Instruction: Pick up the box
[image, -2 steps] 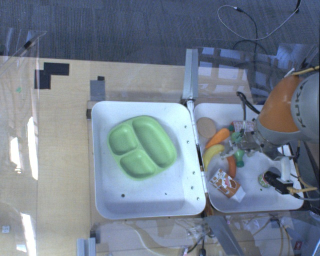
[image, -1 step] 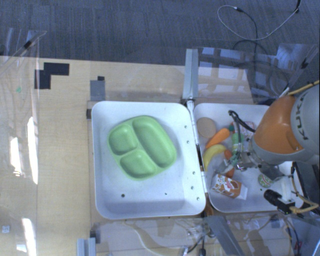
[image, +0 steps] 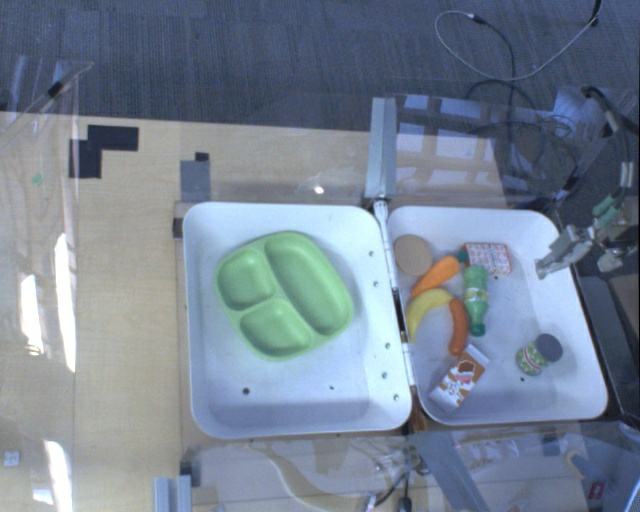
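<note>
Right bin (image: 585, 385), contents as you see them: a small carton-style box (image: 459, 379) with brown and white print, lying tilted near the front-left corner, close to the divider wall. Just above it, an orange sausage-shaped piece (image: 458, 326), a banana (image: 427, 305), a carrot (image: 437, 273) and a green bottle (image: 475, 296), all bunched together. Behind those, a tan round disc (image: 411, 254) and a flat pink-patterned packet (image: 488, 259). A small green-labelled can (image: 538, 355) stands apart to the right.

Left bin (image: 200, 400): one green divided plate (image: 285, 295).

Gripper (image: 555, 262): at the right bin's far right rim, well apart from the box. You cannot tell from this angle whether its fingers are spread or pressed together.

Risks, as judged from this layout:
- The pink packet is also box-like and lies nearer the gripper; you may see it taken for the target.
- The box sits near the bin wall and corner, so one finger could strike the wall on descent.
- The sausage-shaped piece almost touches the box's upper end; a slightly offset close could pinch both or nudge the box aside.
- The box's tilt calls for wrist rotation to match; a misaligned close could slide off its corners.
</note>
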